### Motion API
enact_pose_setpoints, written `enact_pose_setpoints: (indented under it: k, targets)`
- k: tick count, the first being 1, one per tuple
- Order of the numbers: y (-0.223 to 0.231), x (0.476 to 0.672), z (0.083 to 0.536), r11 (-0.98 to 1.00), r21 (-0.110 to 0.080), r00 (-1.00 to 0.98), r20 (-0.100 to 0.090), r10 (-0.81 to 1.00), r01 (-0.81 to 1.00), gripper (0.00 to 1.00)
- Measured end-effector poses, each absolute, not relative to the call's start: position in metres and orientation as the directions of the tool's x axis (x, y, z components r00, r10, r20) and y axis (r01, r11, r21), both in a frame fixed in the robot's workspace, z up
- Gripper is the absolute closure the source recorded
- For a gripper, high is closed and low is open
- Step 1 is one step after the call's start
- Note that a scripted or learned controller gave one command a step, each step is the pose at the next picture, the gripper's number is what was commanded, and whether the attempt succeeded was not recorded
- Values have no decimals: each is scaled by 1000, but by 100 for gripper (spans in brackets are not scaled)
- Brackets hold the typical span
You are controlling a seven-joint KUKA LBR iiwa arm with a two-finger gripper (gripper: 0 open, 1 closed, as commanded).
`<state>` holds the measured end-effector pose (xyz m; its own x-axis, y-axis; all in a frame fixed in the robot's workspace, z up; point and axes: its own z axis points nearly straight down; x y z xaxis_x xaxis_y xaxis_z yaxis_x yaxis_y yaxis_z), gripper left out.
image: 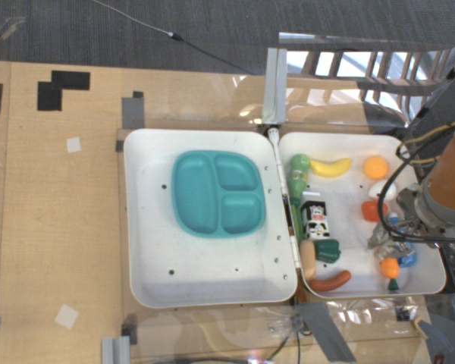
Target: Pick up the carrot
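Note:
The carrot [389,267] is a small orange piece with a green tip pointing towards the front. It lies in the front right corner of the right bin [349,144]. My gripper [390,237] hangs just behind and above the carrot, under the grey wrist and the orange band [447,177]. Cables and the wrist body cover much of the gripper, and I cannot make out anything held in it.
The right bin also holds a banana [330,167], an orange [375,167], a green vegetable [297,174], a red piece [370,211], a small carton [314,218], a dark green block [327,250], a sausage [328,281] and a blue item [406,258]. A teal divided plate [217,192] sits in the left bin [148,226].

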<state>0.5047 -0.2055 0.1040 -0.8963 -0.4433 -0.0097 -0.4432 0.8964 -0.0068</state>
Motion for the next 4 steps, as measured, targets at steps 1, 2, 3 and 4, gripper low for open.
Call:
enact_pose_setpoints:
  k: [1, 2, 3, 4]
  targets:
    - [-206, 500, 146, 871, -8, -870, -9, -492, -492, 100]
    - [-198, 502, 90, 993, -5, -993, -12, -114, -114, 100]
    - [-206, 496, 138, 987, -6, -987, -13, -159, -158, 100]
    - [-205, 499, 90, 957, 1, -957, -13, 291, 291, 100]
